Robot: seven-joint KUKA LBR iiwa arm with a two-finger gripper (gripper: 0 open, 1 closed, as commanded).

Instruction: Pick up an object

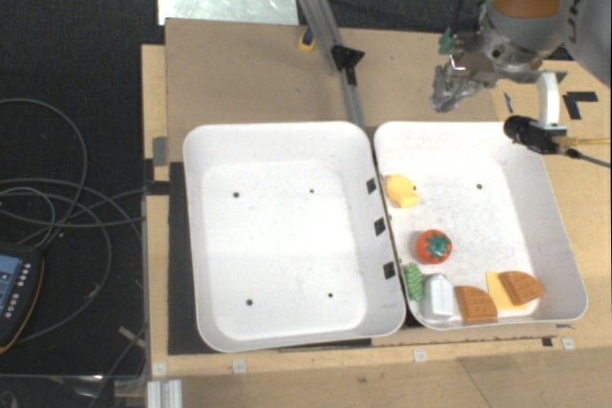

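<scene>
Well, the arm's gripper [451,96] hangs above the far rim of the right bin [550,196], off over the bare bench [402,72] rather than over the toys, and from here I cannot tell how it is set. The things to pick all lie in that right bin, well apart from it: a yellow piece [403,191] against the left wall, a red tomato with a green top [432,246] nearer the middle, and along the near edge a green piece [413,282], a grey-white block [439,294], a brown waffle-like square [474,303] and a yellow-and-brown slice [514,289]. The left bin [287,234] sits just beside it, their walls touching.
</scene>
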